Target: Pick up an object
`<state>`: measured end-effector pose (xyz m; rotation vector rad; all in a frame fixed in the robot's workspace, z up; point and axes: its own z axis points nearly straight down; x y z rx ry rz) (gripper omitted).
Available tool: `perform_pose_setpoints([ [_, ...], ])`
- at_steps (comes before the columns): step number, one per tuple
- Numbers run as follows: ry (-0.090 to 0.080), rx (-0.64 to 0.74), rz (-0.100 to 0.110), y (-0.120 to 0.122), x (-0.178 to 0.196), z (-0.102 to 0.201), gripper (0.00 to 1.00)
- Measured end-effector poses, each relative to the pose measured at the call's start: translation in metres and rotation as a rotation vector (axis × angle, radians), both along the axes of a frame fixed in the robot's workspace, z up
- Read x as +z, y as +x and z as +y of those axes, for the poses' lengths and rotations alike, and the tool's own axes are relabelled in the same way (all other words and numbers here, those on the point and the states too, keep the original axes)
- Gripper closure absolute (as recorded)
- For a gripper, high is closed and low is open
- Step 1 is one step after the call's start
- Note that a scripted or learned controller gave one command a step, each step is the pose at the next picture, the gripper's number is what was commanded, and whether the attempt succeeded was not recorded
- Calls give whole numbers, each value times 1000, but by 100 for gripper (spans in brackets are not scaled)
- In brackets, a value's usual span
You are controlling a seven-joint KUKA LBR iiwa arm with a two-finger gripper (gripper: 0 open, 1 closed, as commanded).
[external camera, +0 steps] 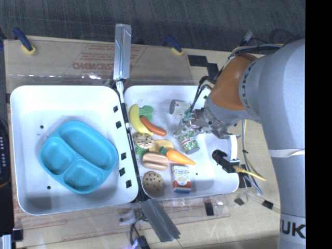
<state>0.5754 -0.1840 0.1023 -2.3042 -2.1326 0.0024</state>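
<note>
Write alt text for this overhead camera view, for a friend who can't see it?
A grey robot arm with an orange band reaches from the right into the right white bin, its gripper low among toy food: a banana, a carrot, a hot dog, a cookie and a small carton. The left white bin holds a blue divided tray.
</note>
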Motion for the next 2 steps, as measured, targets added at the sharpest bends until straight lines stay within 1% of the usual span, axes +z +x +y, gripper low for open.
perform_pose_setpoints([
  [1, -2, -225, -2, -14, 27, 3, 100],
  [2, 1, -91, -3, 9, 88, 15, 100],
])
